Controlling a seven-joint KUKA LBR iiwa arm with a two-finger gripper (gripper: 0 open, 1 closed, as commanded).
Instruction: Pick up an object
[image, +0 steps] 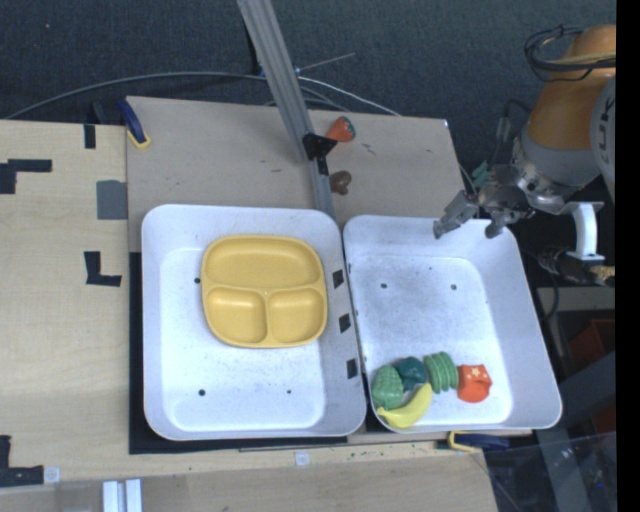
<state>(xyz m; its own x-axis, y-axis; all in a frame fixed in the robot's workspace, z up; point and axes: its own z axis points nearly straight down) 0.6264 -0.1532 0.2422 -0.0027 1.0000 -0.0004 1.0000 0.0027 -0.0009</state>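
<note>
A robot gripper hangs with fingers spread and nothing between them above the far rim of the right bin. The toys it may pick cluster along that bin's near edge; a yellow tray fills the left bin.

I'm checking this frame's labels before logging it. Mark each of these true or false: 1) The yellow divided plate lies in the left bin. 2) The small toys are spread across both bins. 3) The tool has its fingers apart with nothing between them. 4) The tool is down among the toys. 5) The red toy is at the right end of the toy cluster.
1) True: the yellow divided plate lies in the left bin.
2) False: the green toys, yellow toy and red toy all sit in the right bin, along its near edge.
3) True: the tool is open and holds nothing.
4) False: it hangs over the right bin's far edge, well apart from the toys.
5) True.
</note>
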